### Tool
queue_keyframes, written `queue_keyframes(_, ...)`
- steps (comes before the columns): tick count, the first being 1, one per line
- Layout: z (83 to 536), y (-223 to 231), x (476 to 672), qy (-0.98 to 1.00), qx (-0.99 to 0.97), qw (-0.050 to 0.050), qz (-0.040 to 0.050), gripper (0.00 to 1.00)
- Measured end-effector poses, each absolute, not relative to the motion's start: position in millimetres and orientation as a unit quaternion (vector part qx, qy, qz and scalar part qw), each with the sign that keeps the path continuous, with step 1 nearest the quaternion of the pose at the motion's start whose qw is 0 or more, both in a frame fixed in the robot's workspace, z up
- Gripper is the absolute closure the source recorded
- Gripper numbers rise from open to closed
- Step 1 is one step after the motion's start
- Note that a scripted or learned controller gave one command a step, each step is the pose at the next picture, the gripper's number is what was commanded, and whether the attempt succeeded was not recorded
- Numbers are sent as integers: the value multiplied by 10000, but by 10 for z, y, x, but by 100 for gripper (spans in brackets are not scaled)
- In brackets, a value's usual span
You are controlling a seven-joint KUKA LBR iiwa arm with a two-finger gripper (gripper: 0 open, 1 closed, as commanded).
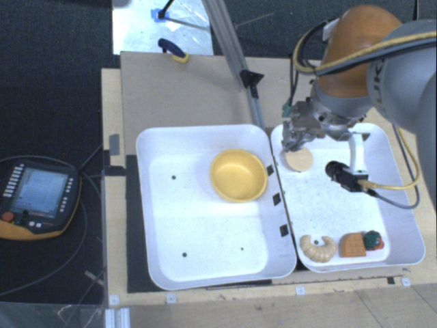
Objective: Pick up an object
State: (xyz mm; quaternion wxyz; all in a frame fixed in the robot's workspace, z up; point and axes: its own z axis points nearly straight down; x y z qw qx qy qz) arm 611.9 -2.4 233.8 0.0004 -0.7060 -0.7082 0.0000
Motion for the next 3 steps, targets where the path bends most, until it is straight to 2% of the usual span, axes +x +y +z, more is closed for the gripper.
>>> queue_keyframes(2, 2394, 974, 5969, -7090, -7053, 3, -7, 100)
queue_keyframes(3, 2395, 945, 5973, -7073, -7069, -1, -4, 0)
